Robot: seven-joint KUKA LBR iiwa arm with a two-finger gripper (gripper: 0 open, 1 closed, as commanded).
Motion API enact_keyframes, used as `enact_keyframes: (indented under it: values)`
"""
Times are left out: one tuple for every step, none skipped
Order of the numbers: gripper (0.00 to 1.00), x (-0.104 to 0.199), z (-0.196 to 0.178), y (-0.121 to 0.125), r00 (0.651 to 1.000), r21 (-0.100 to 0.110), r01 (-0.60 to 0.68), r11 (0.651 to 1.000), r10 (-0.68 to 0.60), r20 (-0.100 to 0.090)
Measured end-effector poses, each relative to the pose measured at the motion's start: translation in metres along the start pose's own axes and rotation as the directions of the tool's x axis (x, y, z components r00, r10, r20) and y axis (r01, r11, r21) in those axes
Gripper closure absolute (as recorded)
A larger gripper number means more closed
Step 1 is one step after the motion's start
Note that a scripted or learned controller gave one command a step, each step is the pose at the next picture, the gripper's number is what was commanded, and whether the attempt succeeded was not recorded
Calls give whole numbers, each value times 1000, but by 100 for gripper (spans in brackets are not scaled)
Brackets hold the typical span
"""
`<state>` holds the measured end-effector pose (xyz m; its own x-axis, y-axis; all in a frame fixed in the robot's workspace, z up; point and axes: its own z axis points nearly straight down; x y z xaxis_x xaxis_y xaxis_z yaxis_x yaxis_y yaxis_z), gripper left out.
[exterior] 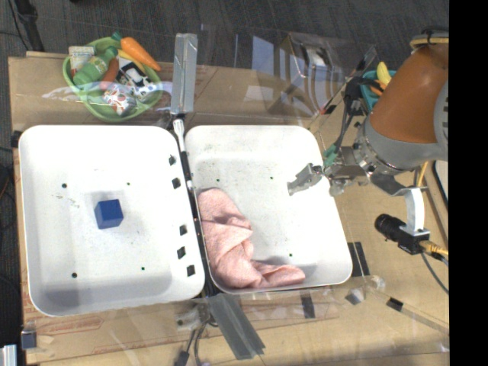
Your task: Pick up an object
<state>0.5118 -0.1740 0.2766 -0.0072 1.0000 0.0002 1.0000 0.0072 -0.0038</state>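
Note:
A crumpled pink cloth (235, 241) lies in the near left part of the right bin (259, 139), against the wall next to the left bin. A small blue cube (109, 213) sits alone in the middle of the left bin (46, 158). My gripper (307, 178) hangs over the right side of the right bin, up and to the right of the cloth and apart from it. Nothing shows between its fingers. The arm's grey and orange wrist (408, 109) reaches in from the right.
A green bowl (114, 105) holding toy vegetables and small packets stands on the bench behind the left bin. A clear plastic panel rises behind the right bin. Black clips line the wall between the two bins.

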Motion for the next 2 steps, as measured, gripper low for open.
enact_keyframes:
  values:
    - [0,76,185,22,997,-1,-78,997,78,-1]
    - [100,75,176,22,997,1,-76,997,76,-1]
